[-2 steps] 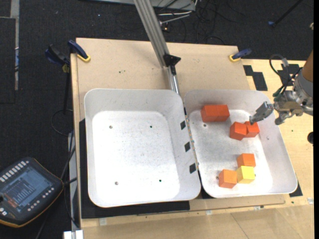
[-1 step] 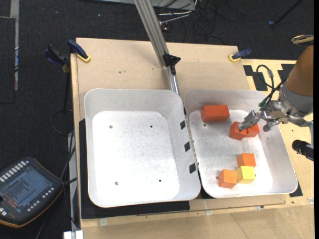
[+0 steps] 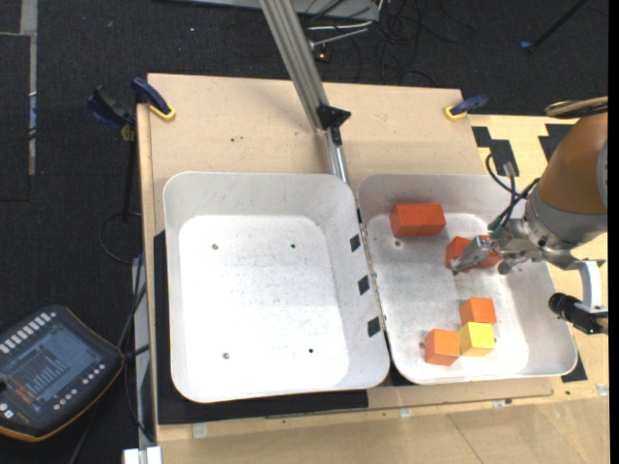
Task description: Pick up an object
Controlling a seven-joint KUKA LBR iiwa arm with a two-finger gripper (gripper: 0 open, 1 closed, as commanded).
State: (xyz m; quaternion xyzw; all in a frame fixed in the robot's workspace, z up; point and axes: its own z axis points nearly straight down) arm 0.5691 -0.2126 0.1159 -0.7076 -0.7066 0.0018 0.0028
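Observation:
The right bin (image 3: 542, 351) holds several blocks. A large orange block (image 3: 418, 218) lies near its far left. A small orange block (image 3: 456, 250) sits mid-bin, right at the tip of my gripper (image 3: 474, 258), which partly covers it; whether it is lifted off the floor is unclear. Toward the front lie an orange cube (image 3: 478, 309), a yellow cube (image 3: 479, 337) touching it, and another orange cube (image 3: 441, 346) beside the yellow one. The arm reaches in from the right, low over the bin.
The left bin (image 3: 193, 201) lies beside the right one, their rims meeting at mid-bench. A slanted metal pole (image 3: 295, 51) runs down to the back of the bins. Clamps (image 3: 155, 100) sit at the bench's rear corners.

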